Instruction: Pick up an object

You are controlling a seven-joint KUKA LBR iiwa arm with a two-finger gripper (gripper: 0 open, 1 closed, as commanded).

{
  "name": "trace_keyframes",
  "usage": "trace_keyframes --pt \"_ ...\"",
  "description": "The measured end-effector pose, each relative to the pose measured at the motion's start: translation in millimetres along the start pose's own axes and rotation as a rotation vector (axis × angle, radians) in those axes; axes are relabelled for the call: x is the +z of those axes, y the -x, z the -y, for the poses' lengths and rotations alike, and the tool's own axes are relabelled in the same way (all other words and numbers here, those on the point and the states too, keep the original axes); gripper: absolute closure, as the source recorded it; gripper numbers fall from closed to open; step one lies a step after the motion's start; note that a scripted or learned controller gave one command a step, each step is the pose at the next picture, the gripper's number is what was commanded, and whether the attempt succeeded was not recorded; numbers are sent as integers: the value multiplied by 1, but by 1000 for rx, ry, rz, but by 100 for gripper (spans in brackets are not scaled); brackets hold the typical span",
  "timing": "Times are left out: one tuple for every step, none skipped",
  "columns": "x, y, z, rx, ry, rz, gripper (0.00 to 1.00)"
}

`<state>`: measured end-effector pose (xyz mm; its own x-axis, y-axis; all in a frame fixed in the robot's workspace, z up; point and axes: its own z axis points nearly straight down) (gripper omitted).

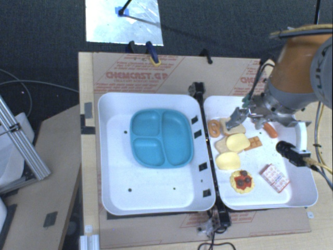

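- One pincer (238, 117) hangs low over the far-left part of the right bin (307, 191), its grey fingers pointing down and to the left; from here I cannot tell whether they are apart or together, and nothing is seen between them.
- Just below its tip, toward the near edge, lies the yellow oval piece (237, 142), the closest thing to grasp. Its long axis runs roughly left to right across the bin.
- Beside the tip on the left sits the small orange pretzel (214, 127), close against the bin's left wall.
- Near the yellow piece on its right is a brown cracker (254, 142); an orange carrot-like stick (270, 130) lies under the wrist.
- Further toward the near edge are a second pale yellow lump (228, 161), a little pizza-like disc (242, 182) and a red-and-white packet (274, 177).
- My guess: a short drop down and toward the near side would reach the yellow oval piece.
- Well apart, the left bin (114, 191) on the desk (62, 139) holds a blue divided plate (160, 138).
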<state>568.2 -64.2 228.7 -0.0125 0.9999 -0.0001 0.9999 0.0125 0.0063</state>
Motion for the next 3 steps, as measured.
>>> trace_keyframes --pt "-44 -75 -8 0 0 -2 0" --pt "-52 -70 -8 4 -2 -1 100" --pt "-52 -70 -7 5 -2 -1 0"
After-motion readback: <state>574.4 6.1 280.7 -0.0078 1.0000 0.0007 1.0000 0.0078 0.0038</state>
